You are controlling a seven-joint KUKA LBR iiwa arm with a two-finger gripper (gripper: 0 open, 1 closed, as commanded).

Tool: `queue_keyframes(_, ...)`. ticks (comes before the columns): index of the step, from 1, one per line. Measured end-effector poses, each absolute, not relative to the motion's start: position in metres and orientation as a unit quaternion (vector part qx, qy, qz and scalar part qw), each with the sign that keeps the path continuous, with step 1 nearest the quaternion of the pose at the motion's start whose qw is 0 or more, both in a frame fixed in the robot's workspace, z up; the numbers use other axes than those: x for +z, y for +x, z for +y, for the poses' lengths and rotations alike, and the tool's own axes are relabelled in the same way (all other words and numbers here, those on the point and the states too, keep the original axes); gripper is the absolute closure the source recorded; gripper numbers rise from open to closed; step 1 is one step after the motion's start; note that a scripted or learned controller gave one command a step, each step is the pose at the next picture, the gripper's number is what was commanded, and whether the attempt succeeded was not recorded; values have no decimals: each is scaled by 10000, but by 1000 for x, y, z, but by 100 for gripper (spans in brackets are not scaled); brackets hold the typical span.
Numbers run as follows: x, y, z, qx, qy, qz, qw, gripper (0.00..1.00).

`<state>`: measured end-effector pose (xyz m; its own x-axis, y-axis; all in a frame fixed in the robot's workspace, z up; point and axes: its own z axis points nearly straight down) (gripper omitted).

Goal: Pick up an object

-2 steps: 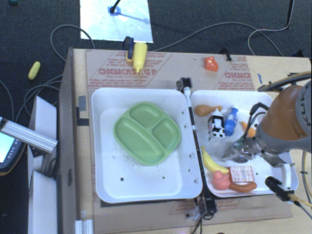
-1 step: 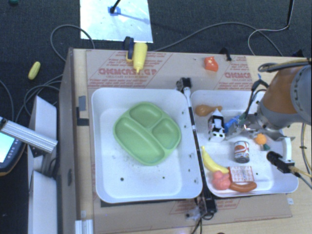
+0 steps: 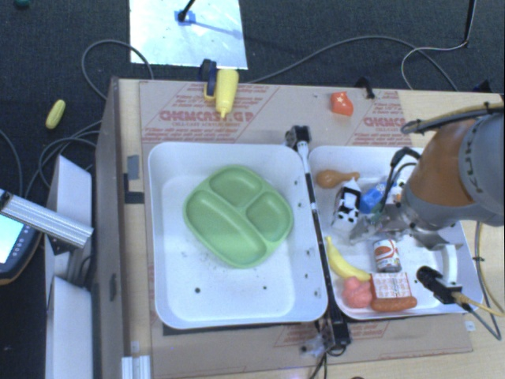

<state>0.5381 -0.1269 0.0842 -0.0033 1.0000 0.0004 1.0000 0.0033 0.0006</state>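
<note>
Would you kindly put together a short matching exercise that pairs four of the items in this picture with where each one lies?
Items:
1. green divided plate
2. banana
3. yellow bottle
4. chicken drumstick

Places:
A. on the cardboard behind the bins
B. far end of the right bin
C. middle of the left bin
D. right bin, by the divider between the bins

Pairs: 1-C, 2-D, 3-A, 4-B
</note>
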Motion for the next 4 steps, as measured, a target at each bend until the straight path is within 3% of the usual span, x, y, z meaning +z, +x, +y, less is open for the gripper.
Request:
queue_keyframes(1, 84, 501, -113, 2, 7064, 7078, 1, 0)
queue_keyframes(2, 84, 487, -154, 0, 7072, 7070, 5, 0)
queue_keyframes(3, 95, 488, -153, 18, 7065, 7077, 16, 100)
queue_keyframes(4, 199, 505, -91, 16, 7057, 7085, 15, 100)
